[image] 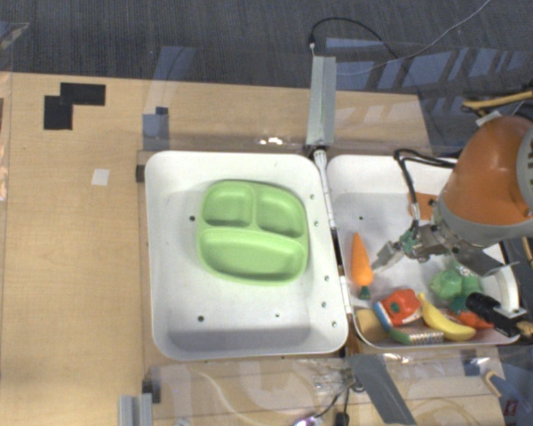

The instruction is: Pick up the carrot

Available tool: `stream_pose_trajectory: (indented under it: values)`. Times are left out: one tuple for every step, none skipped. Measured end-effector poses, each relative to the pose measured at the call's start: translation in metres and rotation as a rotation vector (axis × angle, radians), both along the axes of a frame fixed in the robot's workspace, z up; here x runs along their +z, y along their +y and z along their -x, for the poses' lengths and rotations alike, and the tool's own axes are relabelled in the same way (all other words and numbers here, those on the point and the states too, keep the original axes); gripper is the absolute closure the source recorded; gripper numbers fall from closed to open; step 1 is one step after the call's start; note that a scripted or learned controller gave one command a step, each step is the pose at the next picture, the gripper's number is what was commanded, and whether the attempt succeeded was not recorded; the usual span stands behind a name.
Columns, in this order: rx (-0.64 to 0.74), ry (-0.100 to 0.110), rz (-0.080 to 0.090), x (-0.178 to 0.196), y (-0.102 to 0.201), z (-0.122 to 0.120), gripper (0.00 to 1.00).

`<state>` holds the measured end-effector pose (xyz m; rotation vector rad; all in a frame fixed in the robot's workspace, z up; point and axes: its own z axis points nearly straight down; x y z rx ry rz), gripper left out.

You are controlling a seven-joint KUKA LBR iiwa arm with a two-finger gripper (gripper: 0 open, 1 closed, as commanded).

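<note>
Toy food crowds the right bin's (373,174) near end; beyond it the carrot (361,261) lies lengthwise by the left wall. Just beside it, the gripper (398,251) has its jaws open, empty. Best straddle the carrot's middle, clear of the wall.

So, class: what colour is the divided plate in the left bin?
Light green; the divided plate shows best in the camera view, looking down.

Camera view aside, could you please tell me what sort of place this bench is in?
Probably a robotics lab: two white bins on a wooden bench, toy food such as a carrot, and loose cables over carpet.
</note>
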<state>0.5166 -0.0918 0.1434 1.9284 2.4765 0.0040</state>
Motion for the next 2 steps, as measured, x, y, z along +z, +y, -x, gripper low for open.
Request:
stream_pose_trajectory:
  values:
    - [0.177, -0.035, 0.013, -0.039, -0.007, 0.0, 0.0]
    - [-0.05, -0.01, 0.0, -0.054, 0.003, -0.058, 0.0]
